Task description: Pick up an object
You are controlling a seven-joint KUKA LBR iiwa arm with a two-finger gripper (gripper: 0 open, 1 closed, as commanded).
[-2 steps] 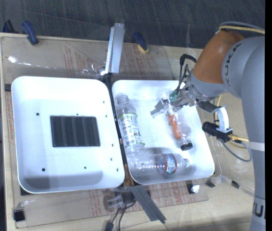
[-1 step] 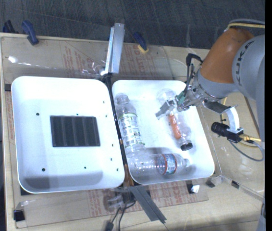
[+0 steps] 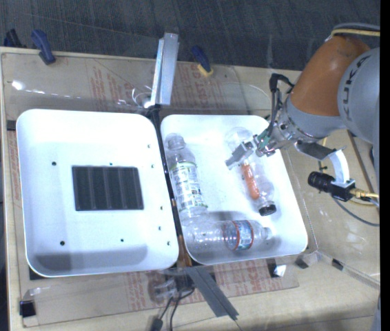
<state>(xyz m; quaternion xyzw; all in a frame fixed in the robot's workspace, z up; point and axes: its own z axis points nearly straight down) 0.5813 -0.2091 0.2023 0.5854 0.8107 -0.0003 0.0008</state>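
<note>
Over the right bin's [image 3: 288, 216] far right corner the gripper [image 3: 244, 154] hangs above a small clear bottle with an orange label [image 3: 253, 183], likely its target; whether it is open or closed cannot be told. Two larger clear bottles [image 3: 185, 178] [image 3: 228, 233] line the left and near walls, well apart, hardly obstructing.

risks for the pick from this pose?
1. The gripper sits over the small bottle with orange contents, which lies tilted near the right bin's wall; round clear plastic may roll or slip out.
2. The two larger clear bottles lie close together at the bin's left and front, so a push could jostle them.
</note>
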